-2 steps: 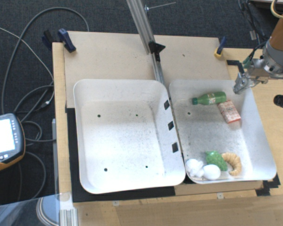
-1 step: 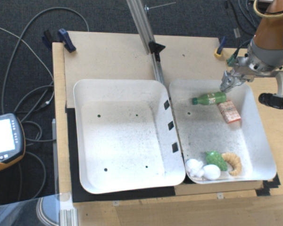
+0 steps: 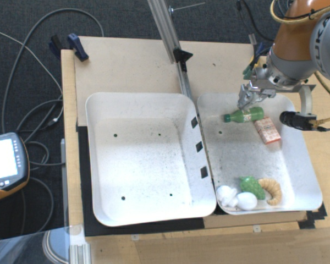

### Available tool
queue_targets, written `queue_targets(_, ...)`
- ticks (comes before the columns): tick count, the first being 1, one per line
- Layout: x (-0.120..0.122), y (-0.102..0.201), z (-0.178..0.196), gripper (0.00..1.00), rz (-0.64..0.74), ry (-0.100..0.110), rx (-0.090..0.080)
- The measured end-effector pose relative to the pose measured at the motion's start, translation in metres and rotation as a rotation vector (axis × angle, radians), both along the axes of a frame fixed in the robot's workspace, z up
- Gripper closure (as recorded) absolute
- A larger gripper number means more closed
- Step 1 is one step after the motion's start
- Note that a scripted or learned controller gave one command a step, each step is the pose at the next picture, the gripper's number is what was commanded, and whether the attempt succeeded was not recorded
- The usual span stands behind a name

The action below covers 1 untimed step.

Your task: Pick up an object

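green bottle (image 3: pixel 244 115) on its side just under the fingers (image 3: pixel 246 100), grip state unclear

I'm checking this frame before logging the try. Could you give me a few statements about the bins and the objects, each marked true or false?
1. The green bottle lies on its side in the right bin. True.
2. The pincer hangs over the left bin. False: it is above the right bin's far end, just over the green bottle.
3. The small red and white box lies beside the green bottle. True.
4. The white egg-like objects sit at the far end of the right bin. False: they are clustered in its near corner, next to a green item and a tan pastry-like piece.
5. A blue clamp sits in the left bin. False: it grips the bench's far left corner.
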<state>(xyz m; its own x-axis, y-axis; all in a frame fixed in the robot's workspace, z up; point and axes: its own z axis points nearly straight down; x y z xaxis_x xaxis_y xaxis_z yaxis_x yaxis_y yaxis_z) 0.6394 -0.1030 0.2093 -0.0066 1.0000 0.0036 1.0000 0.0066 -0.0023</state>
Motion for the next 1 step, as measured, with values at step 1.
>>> queue_targets(1,0.0038,0.0515,-0.0051,1.0,0.0,0.001,0.0)
